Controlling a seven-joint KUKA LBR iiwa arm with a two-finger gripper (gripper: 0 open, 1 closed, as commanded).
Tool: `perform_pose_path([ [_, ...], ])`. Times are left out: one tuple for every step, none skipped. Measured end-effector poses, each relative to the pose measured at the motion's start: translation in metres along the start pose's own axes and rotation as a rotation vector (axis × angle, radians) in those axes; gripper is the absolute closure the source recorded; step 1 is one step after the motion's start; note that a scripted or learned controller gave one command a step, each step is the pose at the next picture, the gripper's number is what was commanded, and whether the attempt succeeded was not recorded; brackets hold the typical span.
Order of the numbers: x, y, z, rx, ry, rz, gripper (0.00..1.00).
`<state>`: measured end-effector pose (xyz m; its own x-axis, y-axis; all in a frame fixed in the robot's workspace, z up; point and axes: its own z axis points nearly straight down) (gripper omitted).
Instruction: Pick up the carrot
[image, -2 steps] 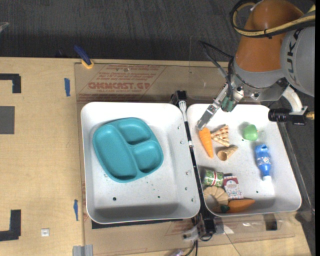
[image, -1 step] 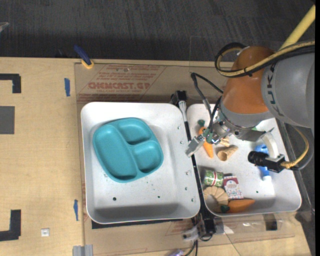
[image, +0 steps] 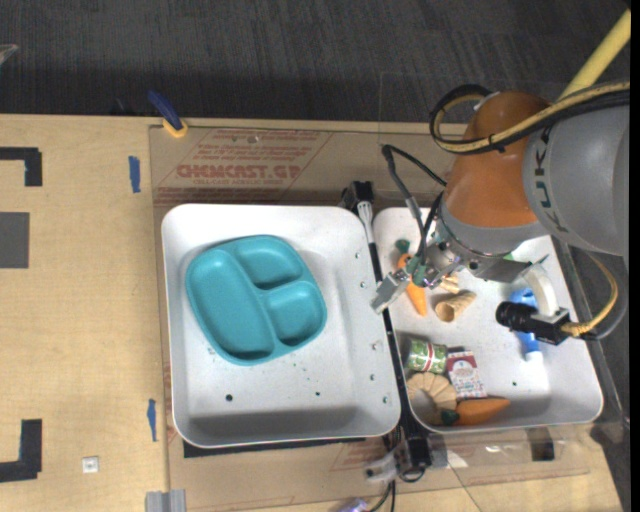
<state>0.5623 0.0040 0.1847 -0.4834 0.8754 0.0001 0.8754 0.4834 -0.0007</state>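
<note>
Cardboard-covered bench (image: 80, 330) bearing two shallow white plastic bins side by side, with dark floor beyond its far edge. The left bin (image: 345, 400) contains a teal divided plate (image: 255, 297) lying flat. In the right bin (image: 560, 385), the grey arm with its orange band reaches in from the right, and the two-finger gripper (image: 408, 285) sits low at the bin's far-left part, next to the wall shared by the bins. The small orange tapered carrot (image: 416, 298) lies directly at the gripper, point toward the near side; whether the claw is released or clenched on it cannot be told from this angle. Just right of the carrot is a tan cone-shaped piece (image: 452, 306). Nearer lie a green can (image: 424, 354), a small red-and-white box (image: 465, 376) and an elongated orange toy (image: 482, 408). A blue object (image: 526, 335) lies toward the right.
</note>
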Motion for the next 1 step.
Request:
perform_pose_path([
  [0.0000, 0.0000, 0.0000, 0.000, 0.000, 0.000, 0.00],
])
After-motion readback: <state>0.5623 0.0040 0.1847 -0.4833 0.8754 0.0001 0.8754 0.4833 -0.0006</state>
